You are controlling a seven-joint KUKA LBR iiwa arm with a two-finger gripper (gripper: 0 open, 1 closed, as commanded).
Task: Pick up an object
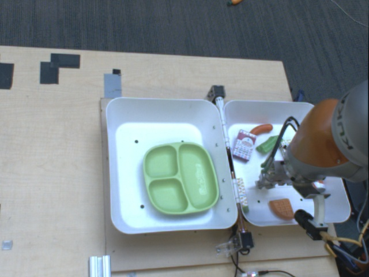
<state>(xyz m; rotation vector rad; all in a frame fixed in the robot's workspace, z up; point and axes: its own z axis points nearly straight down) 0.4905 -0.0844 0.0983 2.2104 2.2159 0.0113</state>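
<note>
From my seat I see the arm (326, 140) reaching in from the right and hanging over the right bin (340, 209), its orange band and grey wrist covering much of that bin's right half. The pincer (268, 179) sits low at the arm's left edge, over the middle of the bin, but it is a small dark cluster from this angle and I cannot tell whether its fingers are spread or pressed together, nor whether anything sits between them.

The loose things all lie in the right bin. A small red and white box (244, 145) rests near the bin's left wall, tilted. Just above and right of it lies an orange-red sausage-shaped piece (261, 129). A green piece (267, 145), perhaps a toy vegetable, lies between the box and the arm, close to the wrist. Toward the near edge of the bin an orange-brown wedge (282, 209) lies flat, just below the pincer and apart from it.

The left bin (124, 172) holds a pale green divided plate (181, 179) with three compartments, set slightly askew near the bin's middle. Both bins rest side by side on the light wooden table (52, 172). Beyond the table, a small orange object (236, 0) lies on the dark carpet (144, 10).
</note>
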